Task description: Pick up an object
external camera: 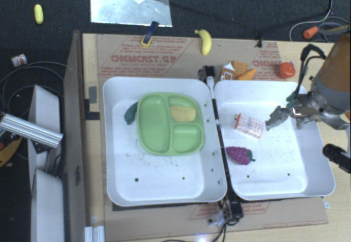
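Note:
In the right bin (285,183) lie a small white and orange packet (249,125) and, nearer the front, a purple bunch of grapes (239,155). My gripper (276,118) reaches in from the right and hangs just right of the packet, above the bin floor. Nothing shows between its fingers. The left bin (118,180) holds a green divided plate (169,124) with a yellow piece (183,112) in its upper right compartment. A dark green piece (130,112) lies at the plate's left rim.
Behind the bins on the cardboard lie a yellow banana (205,41), an orange carrot-like piece (244,73) and a red-orange round toy (286,69). A black clamp strip (218,125) runs between the bins. Cables hang at the right rear.

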